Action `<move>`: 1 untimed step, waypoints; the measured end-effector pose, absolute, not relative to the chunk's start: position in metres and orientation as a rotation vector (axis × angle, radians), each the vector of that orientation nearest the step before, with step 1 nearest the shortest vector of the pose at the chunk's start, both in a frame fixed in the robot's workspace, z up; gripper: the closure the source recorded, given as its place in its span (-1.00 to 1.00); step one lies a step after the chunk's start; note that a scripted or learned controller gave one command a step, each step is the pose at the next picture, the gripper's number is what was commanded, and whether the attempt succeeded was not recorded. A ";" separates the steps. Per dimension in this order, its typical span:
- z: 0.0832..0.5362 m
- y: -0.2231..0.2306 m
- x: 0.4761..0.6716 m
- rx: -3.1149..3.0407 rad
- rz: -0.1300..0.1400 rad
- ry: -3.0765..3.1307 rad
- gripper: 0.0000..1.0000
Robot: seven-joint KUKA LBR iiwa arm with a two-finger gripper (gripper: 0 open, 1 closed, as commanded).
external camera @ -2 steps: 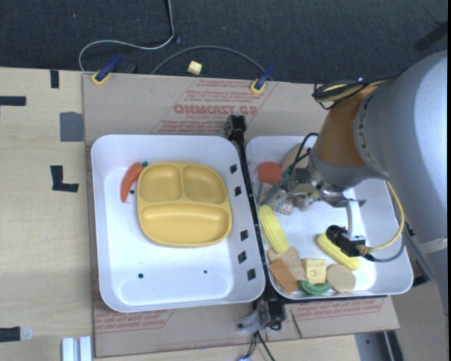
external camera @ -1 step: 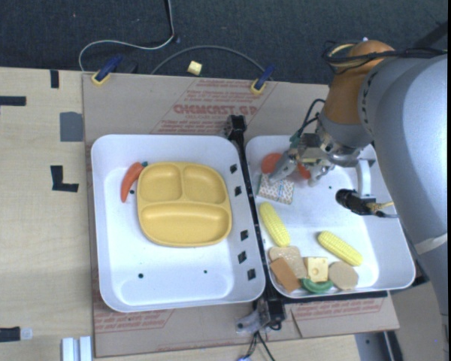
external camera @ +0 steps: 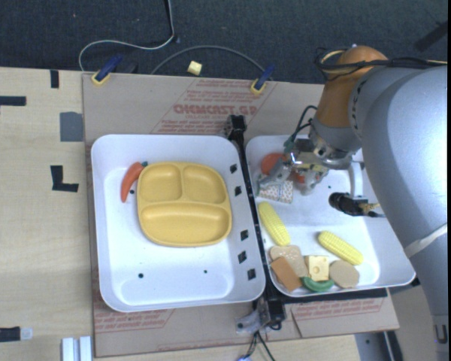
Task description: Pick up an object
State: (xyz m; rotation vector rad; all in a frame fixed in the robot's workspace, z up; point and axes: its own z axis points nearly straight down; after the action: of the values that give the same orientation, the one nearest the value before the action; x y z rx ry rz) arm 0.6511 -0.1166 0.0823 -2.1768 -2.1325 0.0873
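My gripper [external camera: 289,173] hangs low over the back left part of the right bin [external camera: 387,265]. Just in front of it lies a pale, speckled flat piece [external camera: 277,192], touching or nearly touching it. A red round toy [external camera: 270,161] sits right behind the gripper, by the bin's back left corner. Whether anything is held is hidden by the wrist.
Two yellow corn cobs [external camera: 273,223] [external camera: 340,247] lie in the right bin. Along its front edge sit a bread piece [external camera: 286,265], a cheese cube [external camera: 318,265], a green piece [external camera: 316,283] and a tan round [external camera: 344,274]. The left bin [external camera: 116,277] holds a yellow divided plate [external camera: 184,203] and an orange-red carrot [external camera: 131,179].
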 end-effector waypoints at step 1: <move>0.089 -0.120 0.563 -2.226 -0.006 -2.220 -1.00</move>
State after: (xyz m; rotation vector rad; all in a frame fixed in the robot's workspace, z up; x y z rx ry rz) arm 0.5627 -0.1196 0.0891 -2.2265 -2.2202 -0.0057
